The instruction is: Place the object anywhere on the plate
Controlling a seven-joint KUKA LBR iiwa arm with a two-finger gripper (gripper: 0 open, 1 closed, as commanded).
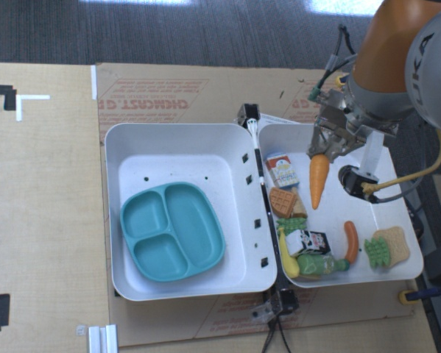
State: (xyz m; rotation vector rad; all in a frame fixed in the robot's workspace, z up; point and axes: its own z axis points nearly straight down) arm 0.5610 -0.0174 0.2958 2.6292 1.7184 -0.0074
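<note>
Right bin [397, 271] — carrot [318, 180] in jaws

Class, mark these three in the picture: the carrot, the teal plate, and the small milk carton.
carrot [318, 180]: camera view, middle of its orange body.
teal plate [194, 215]: camera view, floor of its largest compartment.
milk carton [283, 170]: camera view, its printed front face.

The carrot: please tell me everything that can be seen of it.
The carrot is a smooth orange toy, probably plastic, a cone tapering to a rounded tip. It hangs nearly upright, tip down, over the right bin, its thick top between the fingers of the gripper. It appears lifted, touching none of the other toys. A small carton lies to its left in the camera view.
</note>
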